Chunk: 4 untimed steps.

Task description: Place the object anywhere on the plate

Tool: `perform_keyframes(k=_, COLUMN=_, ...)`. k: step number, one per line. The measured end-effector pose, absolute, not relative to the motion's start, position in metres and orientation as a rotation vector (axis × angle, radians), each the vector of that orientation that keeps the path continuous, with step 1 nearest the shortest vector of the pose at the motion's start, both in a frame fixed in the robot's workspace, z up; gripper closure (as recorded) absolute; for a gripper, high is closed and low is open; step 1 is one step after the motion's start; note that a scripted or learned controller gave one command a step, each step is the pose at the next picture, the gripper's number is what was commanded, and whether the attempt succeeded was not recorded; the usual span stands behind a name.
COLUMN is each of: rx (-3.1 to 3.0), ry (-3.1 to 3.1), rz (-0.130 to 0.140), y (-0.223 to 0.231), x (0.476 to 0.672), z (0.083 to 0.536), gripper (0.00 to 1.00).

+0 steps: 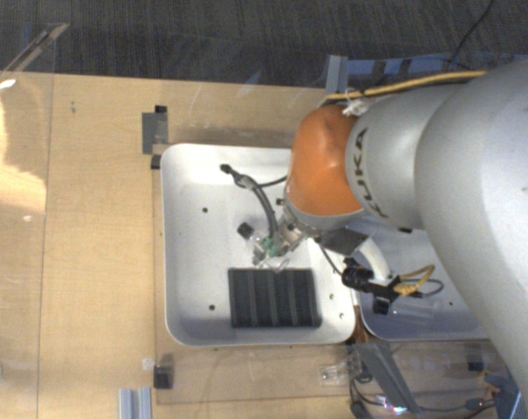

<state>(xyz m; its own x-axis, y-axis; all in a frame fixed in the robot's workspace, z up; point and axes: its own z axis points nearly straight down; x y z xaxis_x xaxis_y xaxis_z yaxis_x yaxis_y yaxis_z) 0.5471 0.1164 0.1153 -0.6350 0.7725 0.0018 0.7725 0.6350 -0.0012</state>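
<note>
Two shallow white bins sit side by side on a pale wood-grain bench [80, 260]; we see the left bin [189, 234] nearly whole, smooth moulded plastic w/ rounded corners and a few small dark holes in its floor. The right bin [421, 321] shows as a curved white corner under the arm.

In the left bin, near its lower edge, lies a dark rectangular ridged plate [273, 298], matte black w/ parallel raised ribs running lengthwise. Just above its top edge is the gripper [272, 250], small, w/ clear or metallic parts and a greenish glint; we can't tell how far apart its tips are, nor whether anything sits between them. A small dark object [244, 230] lies on the bin floor just left of the gripper, apart from the plate; too small to make out its shape.

The arm [438, 147] comes in from the right: glossy grey rounded casing, glossy orange band [320, 173] above the wrist. On the grey shell next to the band we read vertical letters, approx. "KUKA", partly cut off. A grey cable [250, 186] loops over the bin floor; yellow wires [412, 282] hang near a black connector.
</note>
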Motion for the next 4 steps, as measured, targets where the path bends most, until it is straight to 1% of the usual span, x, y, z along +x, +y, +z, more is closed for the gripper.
perform_keyframes(k=1, rx=-1.315, ry=-2.856, rz=-0.004, y=0.158, x=0.584, z=0.223, gripper=1.0)
perform_keyframes(k=2, rx=-1.341, ry=-2.84, rz=0.001, y=0.202, x=0.608, z=0.173, gripper=1.0)
perform_keyframes(k=3, rx=-1.391, ry=-2.82, rz=-0.004, y=0.225, x=0.659, z=0.247, gripper=1.0)
perform_keyframes(k=4, rx=-1.826, ry=-2.555, rz=0.005, y=0.226, x=0.641, z=0.232, gripper=1.0)
